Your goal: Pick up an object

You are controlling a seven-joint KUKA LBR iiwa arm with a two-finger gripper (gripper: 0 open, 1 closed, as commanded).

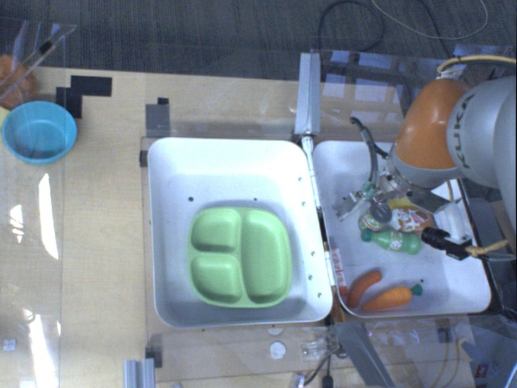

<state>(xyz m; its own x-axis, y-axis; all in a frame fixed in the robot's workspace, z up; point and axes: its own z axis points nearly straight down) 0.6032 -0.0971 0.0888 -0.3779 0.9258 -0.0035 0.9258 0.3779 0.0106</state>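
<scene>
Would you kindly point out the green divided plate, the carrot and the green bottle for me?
green divided plate (241, 255): camera view, on the ridge between its compartments.
carrot (386, 298): camera view, middle of its orange body.
green bottle (396, 242): camera view, middle of its body, lying on its side.

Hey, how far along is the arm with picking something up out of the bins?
Done: the arm has reached into the right bin, its gripper low over the clutter near the green bottle. In hand: no object looks lifted; whether anything is gripped is unclear from this view. Left: close on an item and raise it. The carrot and sausage lie on the bin floor, the green divided plate in the left bin.
</scene>
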